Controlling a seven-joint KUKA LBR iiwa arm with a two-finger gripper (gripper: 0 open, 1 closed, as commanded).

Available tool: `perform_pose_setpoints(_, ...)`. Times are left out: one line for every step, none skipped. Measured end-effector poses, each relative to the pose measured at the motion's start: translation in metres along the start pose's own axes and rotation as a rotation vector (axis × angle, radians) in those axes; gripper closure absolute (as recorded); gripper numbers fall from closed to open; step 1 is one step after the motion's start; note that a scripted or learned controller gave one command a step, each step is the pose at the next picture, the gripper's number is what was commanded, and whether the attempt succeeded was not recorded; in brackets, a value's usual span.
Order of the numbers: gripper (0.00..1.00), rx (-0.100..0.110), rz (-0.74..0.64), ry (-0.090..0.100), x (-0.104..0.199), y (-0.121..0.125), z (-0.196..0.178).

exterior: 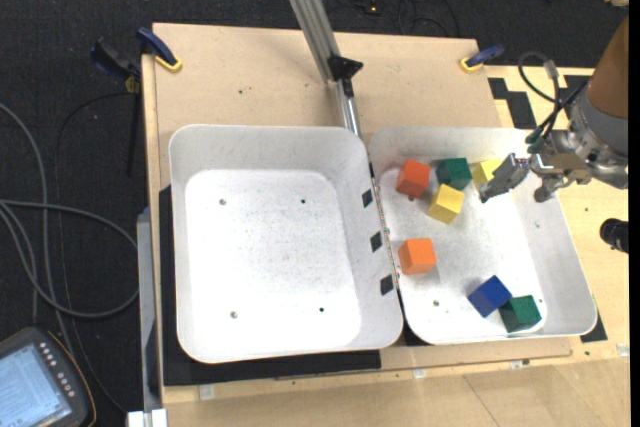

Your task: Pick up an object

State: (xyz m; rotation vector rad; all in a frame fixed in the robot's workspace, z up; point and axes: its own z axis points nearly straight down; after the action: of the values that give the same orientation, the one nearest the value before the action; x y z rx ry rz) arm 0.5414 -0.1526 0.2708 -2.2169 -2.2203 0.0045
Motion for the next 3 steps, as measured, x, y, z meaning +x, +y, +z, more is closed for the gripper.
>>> perform_pose_setpoints(0.00,-0.005,0.001,-0.001,0.000,0.001,-0.002)
perform_pose_setpoints(0.00,-0.001,0.002,0.000,0.004,-0.007,0.046)
perform_pose_setpoints(0.00,0.000,0.002,0.000,0.005,-0.004,0.090)
